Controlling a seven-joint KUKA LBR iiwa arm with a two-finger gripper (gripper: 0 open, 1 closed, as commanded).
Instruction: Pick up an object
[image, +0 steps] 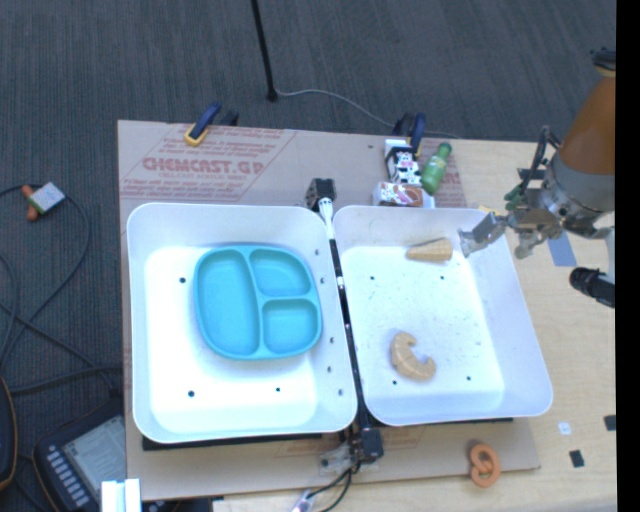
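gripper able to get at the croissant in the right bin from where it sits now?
Probably yes. The croissant lies alone on the right bin floor, nothing over or against it. The gripper hovers at that bin's far right rim, beside the wedge-shaped piece, with open floor between.

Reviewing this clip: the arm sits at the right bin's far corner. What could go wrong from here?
1. The end effector hangs over the right bin's rim, so a straight descent might strike the rim rather than reach an item.
2. The wedge lies close to the far wall, leaving little room for fingers on that side.
3. The croissant is curved and may slip from a two-finger grasp.
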